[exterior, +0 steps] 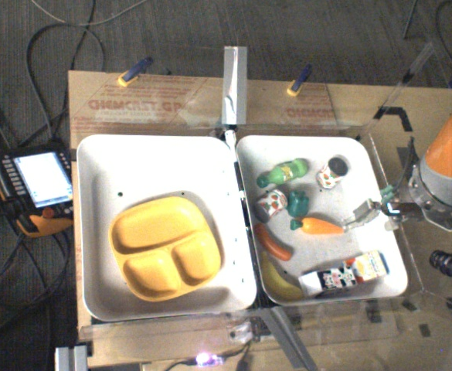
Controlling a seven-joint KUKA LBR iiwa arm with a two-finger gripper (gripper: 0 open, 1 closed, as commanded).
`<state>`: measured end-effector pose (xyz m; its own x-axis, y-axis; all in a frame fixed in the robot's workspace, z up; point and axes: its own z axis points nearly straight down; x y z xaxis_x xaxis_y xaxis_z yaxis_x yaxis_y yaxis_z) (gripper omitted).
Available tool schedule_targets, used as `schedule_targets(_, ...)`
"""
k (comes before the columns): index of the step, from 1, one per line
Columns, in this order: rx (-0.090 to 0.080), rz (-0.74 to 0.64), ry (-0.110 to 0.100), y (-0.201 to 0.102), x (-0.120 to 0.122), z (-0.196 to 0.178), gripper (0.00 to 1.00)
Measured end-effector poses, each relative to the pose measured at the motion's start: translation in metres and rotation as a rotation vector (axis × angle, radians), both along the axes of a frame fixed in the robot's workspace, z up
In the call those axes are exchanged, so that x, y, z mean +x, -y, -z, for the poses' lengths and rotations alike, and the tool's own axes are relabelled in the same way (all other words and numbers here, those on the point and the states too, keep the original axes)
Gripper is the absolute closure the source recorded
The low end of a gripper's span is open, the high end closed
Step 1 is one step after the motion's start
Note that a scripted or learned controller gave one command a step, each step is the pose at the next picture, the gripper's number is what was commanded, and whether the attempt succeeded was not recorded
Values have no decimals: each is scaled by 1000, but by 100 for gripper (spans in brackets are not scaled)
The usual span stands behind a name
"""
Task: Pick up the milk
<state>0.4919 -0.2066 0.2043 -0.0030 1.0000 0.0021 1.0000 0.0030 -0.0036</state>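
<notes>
The milk (343,274) is a white carton with dark print and an orange end. It lies on its side in the near right corner of the right bin (380,168). My gripper (359,214) reaches in from the right edge of that bin and hovers just right of the carrot (321,226). It is well above and behind the milk and is not touching it. Nothing shows between the grey fingers.
The right bin also holds a green bottle (283,173), a small can (337,165), a little jar (273,202), a teal toy (297,203), a hot dog (275,244) and a banana (280,281). A yellow divided plate (166,245) lies in the left bin (94,176).
</notes>
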Motion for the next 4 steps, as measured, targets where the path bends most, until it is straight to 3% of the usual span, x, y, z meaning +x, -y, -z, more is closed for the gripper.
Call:
schedule_targets(1,0,175,-1,-6,67,83,0)
schedule_targets(2,-2,161,0,-3,123,106,0)
schedule_targets(3,-8,159,-3,-2,123,97,100)
schedule_targets(4,-8,388,15,-50,127,113,100)
